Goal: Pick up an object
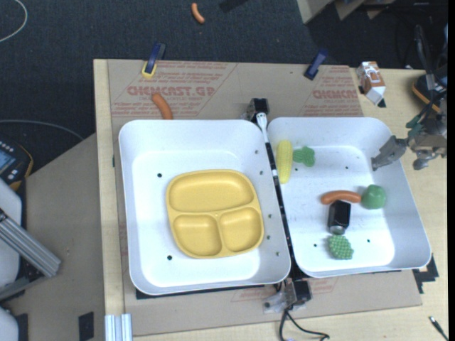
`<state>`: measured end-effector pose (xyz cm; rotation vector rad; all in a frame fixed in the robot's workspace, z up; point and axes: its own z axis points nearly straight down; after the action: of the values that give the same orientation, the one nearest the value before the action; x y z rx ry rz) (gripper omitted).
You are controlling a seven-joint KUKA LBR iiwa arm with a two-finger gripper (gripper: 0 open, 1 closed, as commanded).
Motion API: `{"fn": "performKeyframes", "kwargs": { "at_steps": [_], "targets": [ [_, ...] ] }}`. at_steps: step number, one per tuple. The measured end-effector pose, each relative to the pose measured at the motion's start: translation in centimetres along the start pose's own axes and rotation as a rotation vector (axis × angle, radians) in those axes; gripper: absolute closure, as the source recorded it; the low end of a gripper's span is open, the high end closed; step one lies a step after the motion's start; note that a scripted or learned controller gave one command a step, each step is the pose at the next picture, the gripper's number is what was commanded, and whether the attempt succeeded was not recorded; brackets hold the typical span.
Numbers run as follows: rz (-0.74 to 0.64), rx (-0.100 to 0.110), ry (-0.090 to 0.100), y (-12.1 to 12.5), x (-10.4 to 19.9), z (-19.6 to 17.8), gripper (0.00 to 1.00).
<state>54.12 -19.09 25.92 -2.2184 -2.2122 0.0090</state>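
Note:
The right bin point(398, 251) holds several objects: a yellow corn cob point(284, 160) at its left wall, a small green broccoli piece point(304, 155) beside it, an orange sausage point(340, 197), a green ball point(374, 197), a black can point(339, 217) and a bumpy green piece point(340, 247). My gripper point(402, 158) hangs over the bin's upper right rim, open, with nothing between its fingers. It is above and to the right of the green ball, apart from every object.
The left bin point(142, 148) holds a yellow three-compartment plate point(213, 212). An orange sausage point(163, 106) lies on the cardboard behind the left bin. A small carton point(371, 80) sits at the back right. Clamps hold the board's far edge.

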Motion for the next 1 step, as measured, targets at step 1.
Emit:
{"fn": "performKeyframes", "kwargs": {
  "at_steps": [1],
  "targets": [
    [-0.003, -0.011, -0.003, 0.21, 0.03, -0.56, 0.00]
  ]
}}
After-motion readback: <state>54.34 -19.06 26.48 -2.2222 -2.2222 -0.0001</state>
